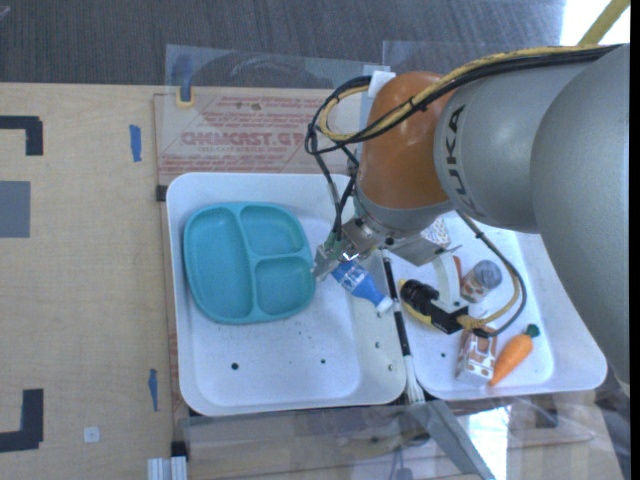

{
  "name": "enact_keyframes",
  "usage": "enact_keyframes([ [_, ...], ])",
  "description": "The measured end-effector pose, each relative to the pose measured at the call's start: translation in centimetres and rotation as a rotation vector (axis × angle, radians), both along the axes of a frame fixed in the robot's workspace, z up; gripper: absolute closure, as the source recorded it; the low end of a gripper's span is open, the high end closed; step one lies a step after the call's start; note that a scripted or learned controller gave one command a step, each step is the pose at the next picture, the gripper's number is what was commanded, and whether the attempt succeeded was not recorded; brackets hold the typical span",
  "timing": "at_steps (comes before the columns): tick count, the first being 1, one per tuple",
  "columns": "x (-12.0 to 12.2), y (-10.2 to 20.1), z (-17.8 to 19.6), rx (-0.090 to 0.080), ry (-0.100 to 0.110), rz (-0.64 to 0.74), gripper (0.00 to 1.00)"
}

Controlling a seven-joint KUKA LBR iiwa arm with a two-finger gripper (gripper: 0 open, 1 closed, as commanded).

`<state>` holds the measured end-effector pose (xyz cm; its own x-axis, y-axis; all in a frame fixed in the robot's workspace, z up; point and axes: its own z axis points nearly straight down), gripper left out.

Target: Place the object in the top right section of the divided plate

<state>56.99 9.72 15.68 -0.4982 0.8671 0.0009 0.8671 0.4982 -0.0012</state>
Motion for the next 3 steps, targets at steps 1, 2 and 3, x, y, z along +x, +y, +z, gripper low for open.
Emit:
enact_keyframes([
  [1, 2.0, 4.3, -5.2, 0.002, -0.023, 0.214, 1.0],
  [2, 4.8, 4.9, 4.3, 0.0, -0.006, 0.253, 1.0],
  [3, -0.4, 7.7, 2.4, 0.001, -0.001, 0.444, 1.0],
])
